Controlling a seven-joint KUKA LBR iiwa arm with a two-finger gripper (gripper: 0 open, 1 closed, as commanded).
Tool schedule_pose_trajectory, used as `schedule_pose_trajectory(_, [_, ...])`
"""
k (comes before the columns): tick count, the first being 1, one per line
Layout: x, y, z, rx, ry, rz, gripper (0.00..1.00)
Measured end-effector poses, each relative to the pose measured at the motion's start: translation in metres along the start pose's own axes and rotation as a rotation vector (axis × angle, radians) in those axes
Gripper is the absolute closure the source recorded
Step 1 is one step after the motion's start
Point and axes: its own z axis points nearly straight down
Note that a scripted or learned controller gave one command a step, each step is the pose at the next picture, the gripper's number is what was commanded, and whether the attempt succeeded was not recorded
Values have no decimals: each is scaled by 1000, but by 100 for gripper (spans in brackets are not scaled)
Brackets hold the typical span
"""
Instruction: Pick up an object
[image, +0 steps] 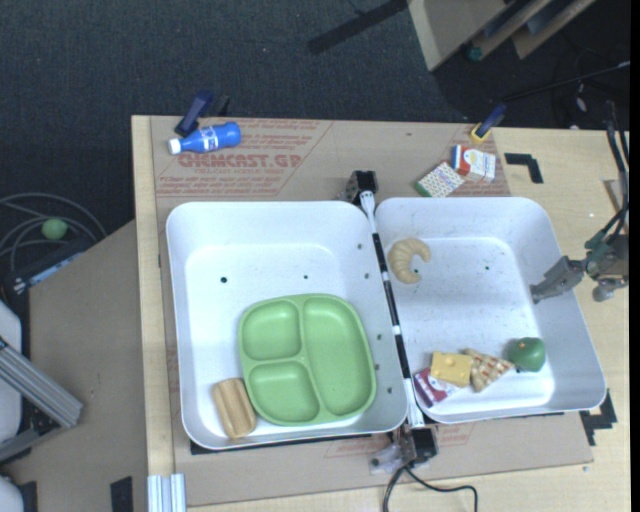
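Croissant lies loose at the right bin's back-left corner, easy to reach; the gripper hovers over the bin's right rim, whether its jaws are parted I cannot tell.

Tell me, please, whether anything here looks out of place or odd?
A blue bottle lies toppled on the bench beyond the left bin, outside both bins.
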Motion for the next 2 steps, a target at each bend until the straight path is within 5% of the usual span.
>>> schedule_pose_trajectory(1, [-42,53,22,-1,-2,0,0])
schedule_pose_trajectory(2, [63,51,20,2,2,-3,0])
